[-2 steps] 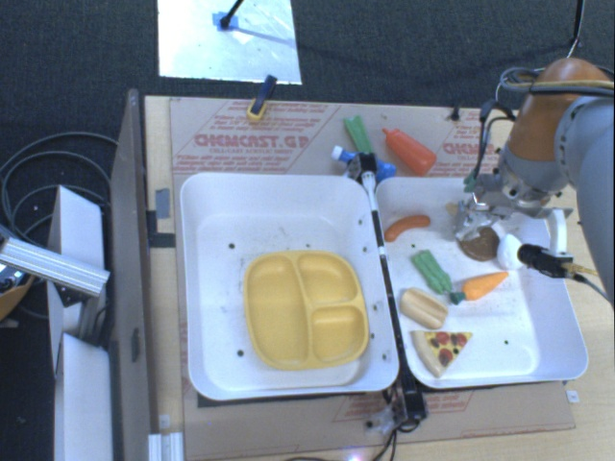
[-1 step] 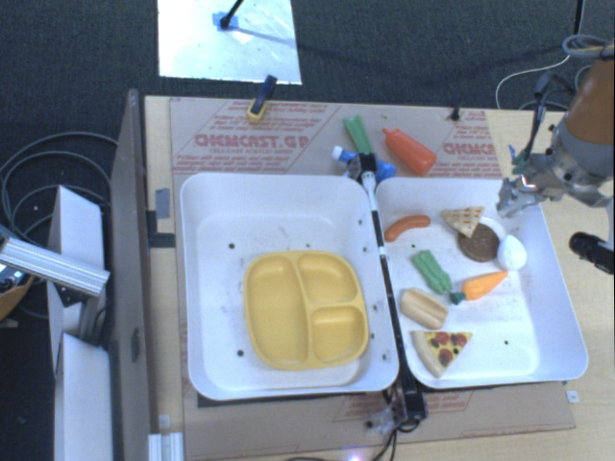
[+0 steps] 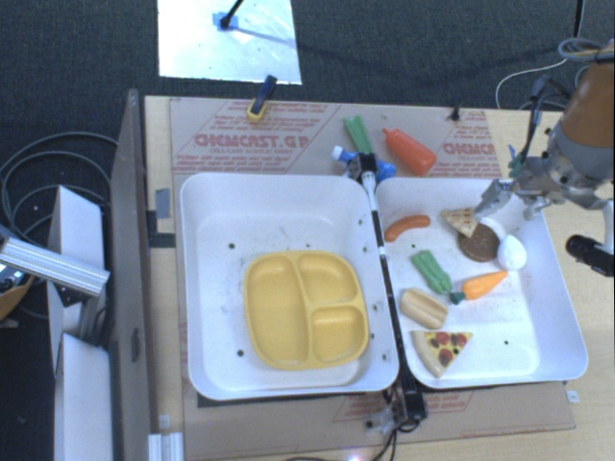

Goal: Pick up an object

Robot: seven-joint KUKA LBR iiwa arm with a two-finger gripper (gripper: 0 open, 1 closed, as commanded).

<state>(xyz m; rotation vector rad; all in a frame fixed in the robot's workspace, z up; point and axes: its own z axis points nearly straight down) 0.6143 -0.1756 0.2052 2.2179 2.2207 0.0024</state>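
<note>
Bench bins hold toy food; I note my gripper (image 3: 506, 198) low over the right bin's (image 3: 553, 353) far corner, just beside the cookie (image 3: 477, 246) and egg (image 3: 511, 253), its grasp state indeterminable, presumably approaching a pick.

Even, bright overhead light fills the scene; the white bins (image 3: 288, 200) look slightly washed out, shadows are soft and short, and fine detail is mildly blurred.
</note>
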